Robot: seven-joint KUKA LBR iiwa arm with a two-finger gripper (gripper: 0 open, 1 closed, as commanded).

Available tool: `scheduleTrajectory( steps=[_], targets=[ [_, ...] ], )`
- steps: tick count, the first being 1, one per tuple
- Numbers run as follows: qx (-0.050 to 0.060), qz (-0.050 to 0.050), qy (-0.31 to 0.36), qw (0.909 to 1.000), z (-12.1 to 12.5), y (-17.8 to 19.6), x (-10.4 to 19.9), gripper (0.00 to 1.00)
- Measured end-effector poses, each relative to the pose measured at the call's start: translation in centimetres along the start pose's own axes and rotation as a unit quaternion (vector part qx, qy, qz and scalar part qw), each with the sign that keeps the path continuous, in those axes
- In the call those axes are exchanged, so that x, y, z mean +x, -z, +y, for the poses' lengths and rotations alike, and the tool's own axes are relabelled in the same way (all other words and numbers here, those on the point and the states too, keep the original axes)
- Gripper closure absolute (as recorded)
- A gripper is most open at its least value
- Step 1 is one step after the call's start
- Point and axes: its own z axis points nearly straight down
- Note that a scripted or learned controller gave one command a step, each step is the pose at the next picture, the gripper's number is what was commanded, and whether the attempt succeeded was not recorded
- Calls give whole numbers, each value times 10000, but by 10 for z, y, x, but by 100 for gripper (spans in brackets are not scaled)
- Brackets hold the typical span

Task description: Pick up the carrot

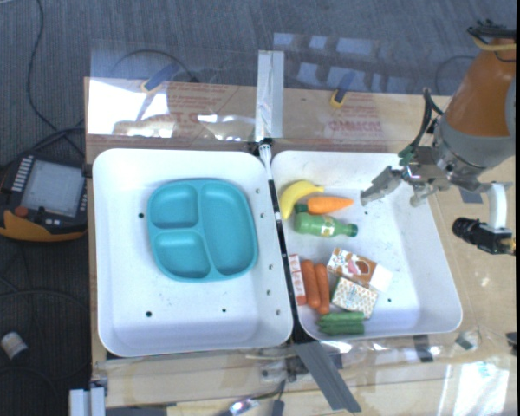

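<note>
The carrot (330, 204) is orange with a green tip and lies in the right bin (425, 267), near its upper left, between a banana (294, 195) and a green bottle (325, 226). My gripper (397, 187) hovers over the bin's upper right, to the right of the carrot and apart from it. Its two fingers (377, 185) are spread, with nothing between them.
The left bin (121, 258) holds a teal divided plate (201, 229). In the right bin's lower part lie sausages (315, 285), two small printed boxes (356, 282) and a green vegetable (341, 323). The bin's right half is bare white floor.
</note>
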Motion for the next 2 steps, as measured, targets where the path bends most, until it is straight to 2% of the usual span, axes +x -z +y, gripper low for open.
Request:
scheduleTrajectory(
  steps=[1,2],
  targets=[
    [3,-9,-176,9998,84,-30,0,0],
    [-9,-32,631,9980,87,-129,37,0]
  ],
)
